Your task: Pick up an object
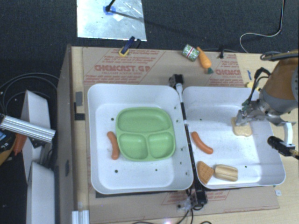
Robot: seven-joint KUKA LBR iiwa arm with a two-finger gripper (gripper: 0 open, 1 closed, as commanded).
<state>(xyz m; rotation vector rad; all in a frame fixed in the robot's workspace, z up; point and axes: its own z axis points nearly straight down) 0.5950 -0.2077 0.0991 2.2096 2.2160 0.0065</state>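
My gripper [243, 118] hangs low at the right side of the right bin [219, 106], just above a pale beige flat piece [243, 131] and touching or nearly touching its top edge. An orange sausage [202, 143] lies near the right bin's left wall. By the front wall sit a tan wedge [204, 171] and a small bread loaf [226, 172]. In the left bin [100, 106] a green divided plate [145, 133] lies in the middle, with a second orange sausage [113, 145] to its left.
The arm's orange-banded wrist [282, 85] overhangs the right bin's right wall. On the cardboard behind the bins lie a small can [190, 52], a toy carrot [204, 59] and a blue-and-yellow clip [127, 46]. A black divider [186, 134] runs between the bins.
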